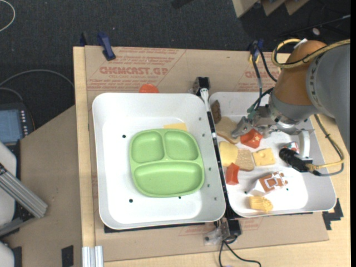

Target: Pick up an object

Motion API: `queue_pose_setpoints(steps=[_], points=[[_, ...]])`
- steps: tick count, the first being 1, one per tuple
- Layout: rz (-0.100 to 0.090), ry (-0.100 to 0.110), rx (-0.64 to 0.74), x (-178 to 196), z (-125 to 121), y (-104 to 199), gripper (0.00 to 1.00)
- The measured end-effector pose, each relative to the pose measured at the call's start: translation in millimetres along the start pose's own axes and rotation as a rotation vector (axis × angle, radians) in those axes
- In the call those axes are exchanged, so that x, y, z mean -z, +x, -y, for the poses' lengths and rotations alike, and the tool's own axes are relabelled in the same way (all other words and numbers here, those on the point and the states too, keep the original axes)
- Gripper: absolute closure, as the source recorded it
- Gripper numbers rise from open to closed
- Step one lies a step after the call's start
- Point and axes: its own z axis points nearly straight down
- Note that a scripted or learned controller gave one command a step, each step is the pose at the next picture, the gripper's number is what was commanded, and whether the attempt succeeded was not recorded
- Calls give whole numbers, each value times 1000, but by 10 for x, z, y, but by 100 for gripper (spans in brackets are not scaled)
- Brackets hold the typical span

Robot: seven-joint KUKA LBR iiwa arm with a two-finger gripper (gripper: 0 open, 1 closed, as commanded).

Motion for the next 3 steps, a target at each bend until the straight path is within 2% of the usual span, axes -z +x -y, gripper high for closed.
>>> queue_pose_setpoints(steps=[1, 2, 3], points=[[1, -2, 0, 109, -6, -7, 100], [1, -1, 0, 103, -4, -6, 0], [0, -1, 1, 7, 99, 232, 0]])
